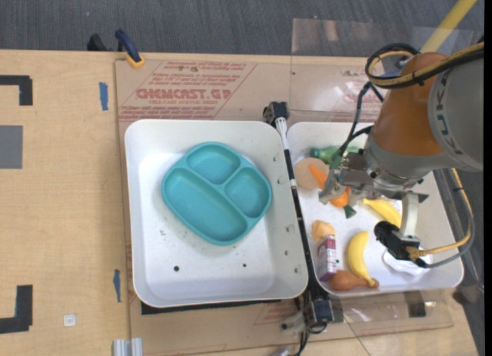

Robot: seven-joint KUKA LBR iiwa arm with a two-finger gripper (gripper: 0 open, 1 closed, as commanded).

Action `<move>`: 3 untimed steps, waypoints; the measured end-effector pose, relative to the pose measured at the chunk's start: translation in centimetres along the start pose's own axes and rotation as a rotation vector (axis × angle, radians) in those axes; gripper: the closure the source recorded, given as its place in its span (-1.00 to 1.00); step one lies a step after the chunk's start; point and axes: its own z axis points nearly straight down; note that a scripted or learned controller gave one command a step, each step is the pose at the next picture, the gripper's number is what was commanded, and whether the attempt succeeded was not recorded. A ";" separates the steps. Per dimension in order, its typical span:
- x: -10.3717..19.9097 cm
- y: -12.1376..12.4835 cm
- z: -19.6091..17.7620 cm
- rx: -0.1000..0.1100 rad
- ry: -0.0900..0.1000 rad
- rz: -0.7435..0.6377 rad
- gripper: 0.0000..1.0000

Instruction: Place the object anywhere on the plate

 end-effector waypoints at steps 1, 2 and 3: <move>8.2 -3.0 -2.8 -0.001 0.003 0.168 1.00; 14.4 -0.8 -1.8 0.003 -0.001 0.360 1.00; 14.2 -0.8 -1.8 0.002 -0.002 0.362 -1.00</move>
